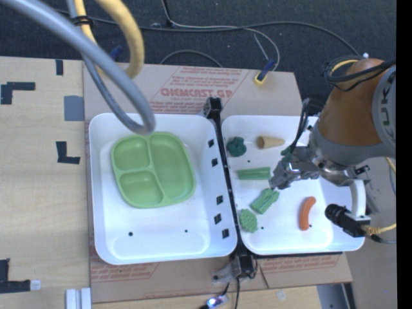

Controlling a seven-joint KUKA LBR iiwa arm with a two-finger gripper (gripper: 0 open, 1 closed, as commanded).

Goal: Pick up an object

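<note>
From above, the pincer (281, 179) hangs low in the right bin (322, 240), tips just above a ridged green block (264, 200); whether it is wide or narrow I cannot tell. The block, just below-left of it, looks light, stiff, plastic-slick; I'd take it across its narrow sides. An orange sausage (306, 212) lies to its right.
</note>
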